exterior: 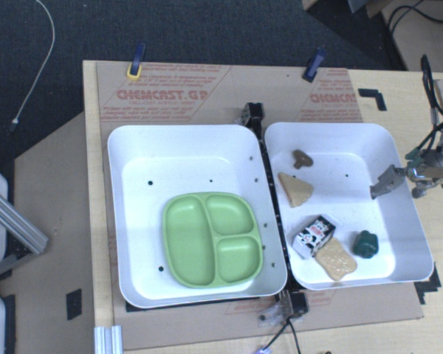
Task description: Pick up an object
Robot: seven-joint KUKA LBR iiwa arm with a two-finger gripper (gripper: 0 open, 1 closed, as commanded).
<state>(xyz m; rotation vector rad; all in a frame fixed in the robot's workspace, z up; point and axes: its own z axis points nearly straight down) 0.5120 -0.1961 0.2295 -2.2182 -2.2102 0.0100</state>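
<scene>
Overhead, two shallow white bins sit side by side on a cardboard-topped bench, the left bin (pixel 133 161) given over to a green divided plate (pixel 213 238) lying flat near its front wall, the right bin (pixel 406 227) holding the small pieces the arm may choose from. Loosely scattered, with gaps between most of them, these pieces seem laid out so a two-finger tool can come down on any one. Largest of them is a black-and-white patterned carton (pixel 313 236) near the middle, touching a tan biscuit-shaped piece (pixel 335 259) at the front. A tan wedge (pixel 297 189) lies further back, a dark green lump (pixel 366 244) sits near the right wall, and a small brown piece (pixel 302 159) lies toward the rear. At the bin's right rim the gripper (pixel 390 181) reaches in, carrying nothing; whether it is open or closed cannot be told from this angle. Probably the pick has yet to begin. The touching carton and biscuit look the awkward pair; the green lump sits close to the wall, which could crowd an approach.
</scene>
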